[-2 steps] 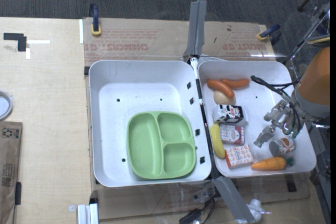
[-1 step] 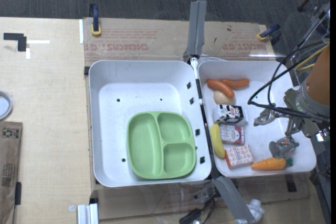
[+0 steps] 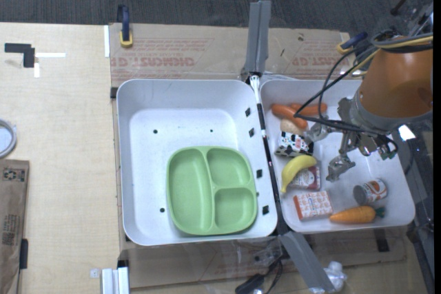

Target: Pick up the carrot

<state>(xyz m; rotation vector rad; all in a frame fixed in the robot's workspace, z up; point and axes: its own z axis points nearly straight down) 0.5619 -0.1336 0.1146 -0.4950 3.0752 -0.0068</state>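
Note:
The orange carrot (image 3: 355, 215) lies along the front wall of the right bin (image 3: 406, 206), pointing left-right. My gripper (image 3: 362, 156) hangs over the middle of that bin, behind the carrot and well apart from it. Its fingers (image 3: 342, 163) look spread open with nothing between them. The arm's orange band (image 3: 398, 82) and cables cover the bin's back right corner.
The right bin also holds a banana (image 3: 298, 170), a red box (image 3: 313, 204), a small can (image 3: 373, 191) just behind the carrot, a black-and-white toy (image 3: 294, 144) and a long red-orange item (image 3: 296, 110) at the back. A green divided plate (image 3: 212, 189) sits in the left bin (image 3: 138, 148).

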